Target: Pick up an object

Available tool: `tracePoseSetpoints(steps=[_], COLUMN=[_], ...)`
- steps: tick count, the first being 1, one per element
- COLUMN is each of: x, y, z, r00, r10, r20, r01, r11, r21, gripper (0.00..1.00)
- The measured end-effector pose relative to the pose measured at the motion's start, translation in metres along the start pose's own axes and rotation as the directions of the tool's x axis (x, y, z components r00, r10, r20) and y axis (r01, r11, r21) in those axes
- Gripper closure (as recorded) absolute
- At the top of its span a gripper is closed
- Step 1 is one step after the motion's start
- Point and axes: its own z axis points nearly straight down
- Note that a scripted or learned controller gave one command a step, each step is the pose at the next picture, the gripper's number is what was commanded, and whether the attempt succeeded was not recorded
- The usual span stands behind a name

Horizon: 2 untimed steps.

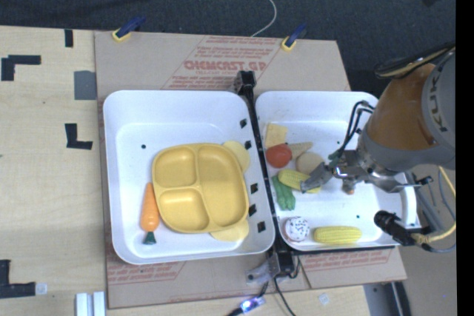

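your two-finger gripper (317, 178) stands open over the short yellow plastic corn cob (294, 179) in the right white bin (326, 101); judged light, rigid, slippery, so grip mid-length across its girth

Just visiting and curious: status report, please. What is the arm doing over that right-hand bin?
Gripper low in right bin, at the yellow corn piece. No grasp confirmed. Tomato and green vegetable crowd close.

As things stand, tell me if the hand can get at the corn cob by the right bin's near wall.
Probably yes. The corn cob lies apart from its neighbours, nothing on top, and the hand hangs in the same bin just beyond it.
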Motion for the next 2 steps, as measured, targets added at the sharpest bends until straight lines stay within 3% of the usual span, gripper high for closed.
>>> tracePoseSetpoints(steps=[1, 2], x=[0.001, 0.001], y=[0.001, 0.001], z=[0.051, 0.04], r00=[1.0, 1.0], r10=[0.002, 0.0], r20=[0.0, 0.0], r01=[-0.002, 0.0], r11=[1.0, 1.0], r21=[-0.006, -0.005], gripper=[0.0, 1.0])
